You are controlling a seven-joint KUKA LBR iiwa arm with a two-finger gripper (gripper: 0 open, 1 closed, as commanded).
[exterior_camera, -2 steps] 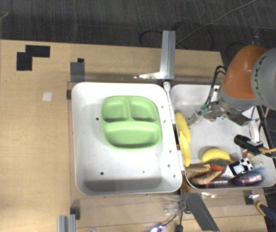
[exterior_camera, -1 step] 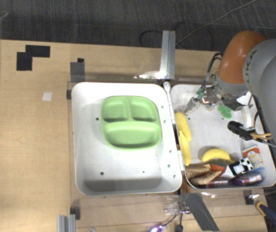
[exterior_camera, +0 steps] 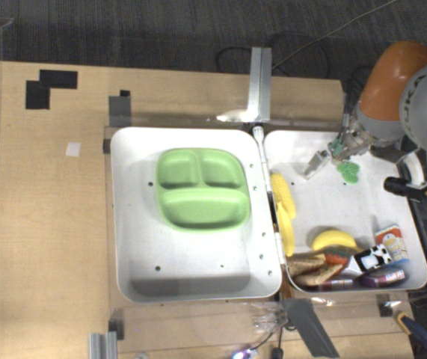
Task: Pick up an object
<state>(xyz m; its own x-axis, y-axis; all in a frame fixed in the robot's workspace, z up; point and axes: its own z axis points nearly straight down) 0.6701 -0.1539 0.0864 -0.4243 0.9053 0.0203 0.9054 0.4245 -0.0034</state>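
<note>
Gripper (exterior_camera: pixel 331 155) reaching into the right bin (exterior_camera: pixel 303 142) from the right, its tip lying over the bin floor near the far edge — a slim grey finger (exterior_camera: pixel 315 164) is pointing down and to the left, but the view does not show whether the fingers are apart or together, and nothing can be made out between them. A small green object (exterior_camera: pixel 349 171) is lying on the bin floor just beside the gripper, on its near right side; whether the two are touching cannot be told. The grey arm (exterior_camera: pixel 422 103), with its orange band (exterior_camera: pixel 389 81), is hanging over the bin's far right corner.

Along the right bin's left wall, an ear of yellow corn (exterior_camera: pixel 282 194) is lying lengthwise, with a second long yellow piece (exterior_camera: pixel 287 234) just beyond it toward the near edge. A banana (exterior_camera: pixel 334 238) is sitting near the middle of the near half. Crowded along the near edge, from left to right: brown bread-like pieces (exterior_camera: pixel 312 268), a black-and-white item (exterior_camera: pixel 372 259), a purple item (exterior_camera: pixel 385 277), and a small white and orange carton (exterior_camera: pixel 391 241) toward the near right corner.

The left bin (exterior_camera: pixel 134 200) is carrying a green divided plate (exterior_camera: pixel 202 187), lying flat toward its far half — two small compartments on the far side, one wide compartment on the near side.
</note>
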